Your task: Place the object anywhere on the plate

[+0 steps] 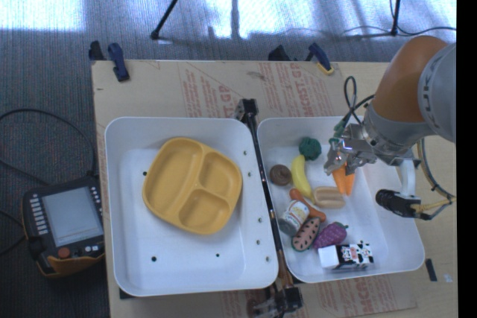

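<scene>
A yellow three-compartment plate (194,186) lies in the left white bin (113,220) with nothing on it. My gripper (340,162) is over the upper right part of the right bin (406,246), far right of the plate. An orange toy carrot (344,181) points downward from it, its upper end between the fingers. The gripper is shut on it. The carrot's tip is just above a tan bun (329,196).
The right bin also holds a green broccoli (310,147), a banana (300,175), a brown disc (280,174), a can (296,216), a watermelon slice (305,233), a purple eggplant (330,234) and a cow-print carton (346,255). A dark divider (261,160) runs between the bins.
</scene>
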`<control>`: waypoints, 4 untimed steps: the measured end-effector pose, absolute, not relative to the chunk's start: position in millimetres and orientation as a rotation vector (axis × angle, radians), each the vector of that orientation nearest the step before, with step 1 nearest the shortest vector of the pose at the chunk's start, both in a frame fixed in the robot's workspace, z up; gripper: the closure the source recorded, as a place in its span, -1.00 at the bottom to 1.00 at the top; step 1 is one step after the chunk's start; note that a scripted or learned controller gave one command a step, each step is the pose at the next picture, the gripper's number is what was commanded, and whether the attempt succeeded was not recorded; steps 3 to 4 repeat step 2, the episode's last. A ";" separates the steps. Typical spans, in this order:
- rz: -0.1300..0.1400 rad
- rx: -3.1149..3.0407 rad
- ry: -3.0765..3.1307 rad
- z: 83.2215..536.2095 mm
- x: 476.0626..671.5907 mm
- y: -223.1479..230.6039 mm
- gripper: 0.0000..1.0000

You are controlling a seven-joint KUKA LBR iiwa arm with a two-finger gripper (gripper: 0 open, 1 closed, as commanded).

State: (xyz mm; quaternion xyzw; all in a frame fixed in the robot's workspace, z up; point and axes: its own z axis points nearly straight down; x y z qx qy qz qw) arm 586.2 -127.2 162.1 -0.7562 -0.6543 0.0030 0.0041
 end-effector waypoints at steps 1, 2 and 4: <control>-0.004 -2.355 -2.078 227.3 640.0 -64.5 1.00; 0.007 -2.353 -2.075 224.1 638.1 -65.5 -1.00; 0.007 -2.353 -2.075 224.1 638.1 -65.5 -1.00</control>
